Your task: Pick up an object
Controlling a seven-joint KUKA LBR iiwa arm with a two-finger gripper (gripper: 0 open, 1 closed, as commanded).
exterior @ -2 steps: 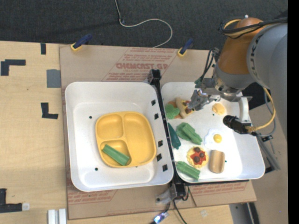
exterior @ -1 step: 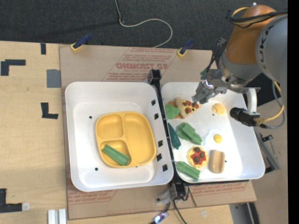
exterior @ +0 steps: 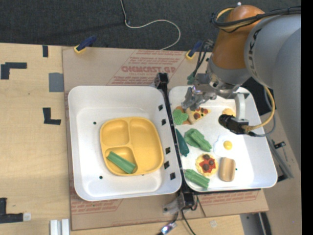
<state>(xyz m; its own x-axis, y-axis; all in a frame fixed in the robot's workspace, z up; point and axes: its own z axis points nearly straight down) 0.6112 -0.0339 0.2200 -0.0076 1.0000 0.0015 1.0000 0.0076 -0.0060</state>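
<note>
Bins sit side by side on the cardboard-covered bench, and the grey arm with its orange band reaches in from the right so that its gripper (exterior: 194,101) hangs low over the upper left corner of the right white bin (exterior: 254,179). Whether the claw is open or closed, I cannot tell; its tips merge with the clutter beneath, and nothing can be made out between them.

Directly under the gripper lie a small green leafy toy piece (exterior: 179,116) and a little slice of toy pizza with red dots (exterior: 198,113), close together against the bin's left wall. These look like the likeliest targets, given where the wrist is aimed. Further down the same bin are a dark teal pod (exterior: 182,142), a bunch of green bean-like pieces (exterior: 198,139), a yellow fried-egg shape (exterior: 227,144), a round tart topped with red berries (exterior: 207,164), a tan bread roll (exterior: 226,169) and a green pickle-like piece (exterior: 197,179) near the bottom wall.

The left white bin (exterior: 80,146) holds a yellow divided plastic tray (exterior: 142,141), with one green bean-shaped piece (exterior: 121,162) in its lower compartment.

The pick seems not yet secured. The crowding beside the wall could make a clean grasp awkward, since a finger may land on a neighbouring piece or the rim.
</note>
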